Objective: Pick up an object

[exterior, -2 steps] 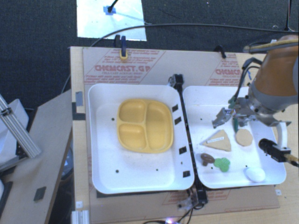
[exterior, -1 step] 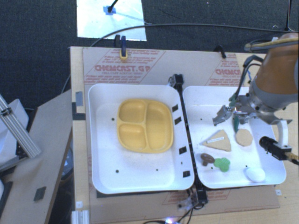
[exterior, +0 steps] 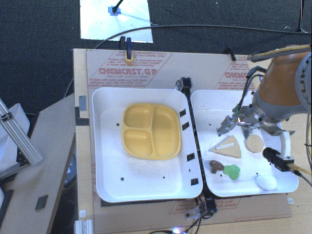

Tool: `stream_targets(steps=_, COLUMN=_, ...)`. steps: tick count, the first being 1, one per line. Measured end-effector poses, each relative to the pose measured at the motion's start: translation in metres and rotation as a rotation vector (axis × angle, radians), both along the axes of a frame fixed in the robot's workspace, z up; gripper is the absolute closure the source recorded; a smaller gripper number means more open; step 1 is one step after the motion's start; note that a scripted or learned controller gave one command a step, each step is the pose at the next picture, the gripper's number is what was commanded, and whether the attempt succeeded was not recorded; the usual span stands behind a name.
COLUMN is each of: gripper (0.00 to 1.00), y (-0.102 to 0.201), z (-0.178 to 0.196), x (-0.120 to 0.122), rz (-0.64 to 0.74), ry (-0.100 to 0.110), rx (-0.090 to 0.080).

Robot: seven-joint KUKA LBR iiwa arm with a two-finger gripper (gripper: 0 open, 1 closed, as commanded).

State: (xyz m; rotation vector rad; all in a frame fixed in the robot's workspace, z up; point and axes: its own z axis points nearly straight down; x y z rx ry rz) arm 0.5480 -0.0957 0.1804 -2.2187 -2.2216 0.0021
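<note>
Gripper [exterior: 229, 126] low in the right bin [exterior: 214, 106], cannot tell its grip, tan wedge [exterior: 227, 147] just below it, round cookie [exterior: 254, 143] beside, brown bit [exterior: 216, 166], green toy [exterior: 232, 171], white egg [exterior: 266, 182], yellow tray [exterior: 149, 131] in left bin [exterior: 105, 145]

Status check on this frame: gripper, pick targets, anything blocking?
Gripper low in the right bin, nothing visibly held. Wedge just below it; round piece, green piece, white egg nearby. Yellow tray alone in left bin. No obstruction.

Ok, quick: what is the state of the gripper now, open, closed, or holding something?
Gripper: cannot be told; it hangs over the right bin, above the wedge, with nothing seen in it.
</note>
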Motion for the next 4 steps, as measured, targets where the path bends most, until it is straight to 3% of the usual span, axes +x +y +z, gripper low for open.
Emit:
stream_targets(steps=2, gripper=0.00, y=0.001, z=-0.091, x=0.004, rz=0.001, ry=-0.008, rx=-0.002)
stream_targets(steps=3, gripper=1.00, y=-0.001, z=-0.076, x=0.006, rz=-0.001, ry=-0.019, rx=-0.007)
stream_targets(steps=4, gripper=1.00, y=0.001, z=-0.031, x=0.003, rz=0.002, ry=-0.007, rx=-0.001)
